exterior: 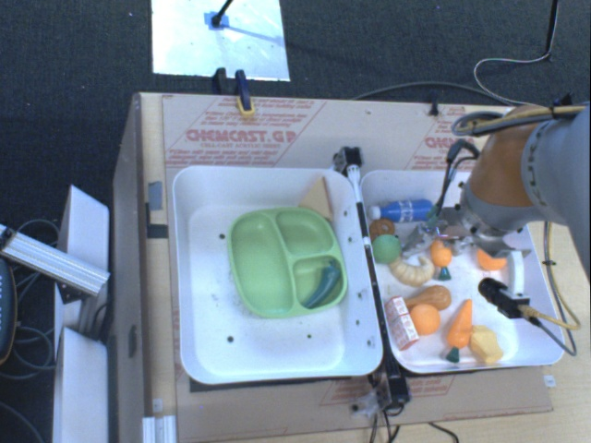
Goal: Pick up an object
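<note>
My gripper [441, 236] is low over the back middle of the right bin [545, 335], below the grey and orange wrist. Right under it lie a small orange carrot [443, 255] and a pale banana-shaped piece [413, 270]. A blue bottle [404, 210] lies just to its left at the back, with a green ball [387, 247] and a brown piece [381, 228] beside it. Nearer the front are a tan squash [429, 296], an orange ball [425, 318], a carrot [459, 323], a red and white box [400, 322] and a yellow wedge [486, 344].
The left bin [208, 340] holds a green divided plate [268, 261] with a dark teal piece [321, 286] in one compartment, and a tan wedge [319, 197] at its back right corner. A black plug with a yellow cable [503, 298] hangs over the right bin.
</note>
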Robot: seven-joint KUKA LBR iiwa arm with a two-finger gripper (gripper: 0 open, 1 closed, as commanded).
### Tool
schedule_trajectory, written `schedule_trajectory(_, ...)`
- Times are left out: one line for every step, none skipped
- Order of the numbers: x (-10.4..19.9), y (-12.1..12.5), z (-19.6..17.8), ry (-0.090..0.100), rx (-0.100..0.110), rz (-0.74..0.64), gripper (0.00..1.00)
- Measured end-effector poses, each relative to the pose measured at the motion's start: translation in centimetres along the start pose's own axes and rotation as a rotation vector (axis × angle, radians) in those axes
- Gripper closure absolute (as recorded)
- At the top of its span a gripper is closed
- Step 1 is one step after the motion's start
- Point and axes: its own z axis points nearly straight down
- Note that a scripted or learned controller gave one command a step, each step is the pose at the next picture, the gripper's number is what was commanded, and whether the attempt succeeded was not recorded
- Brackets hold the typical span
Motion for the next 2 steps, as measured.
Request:
schedule_trajectory(-0.1,0.1,-1.1,-0.001,-0.002,-0.001,1.0)
schedule_trajectory(8.4,2.1,-10.2,0.001,-0.004,-0.002,1.0)
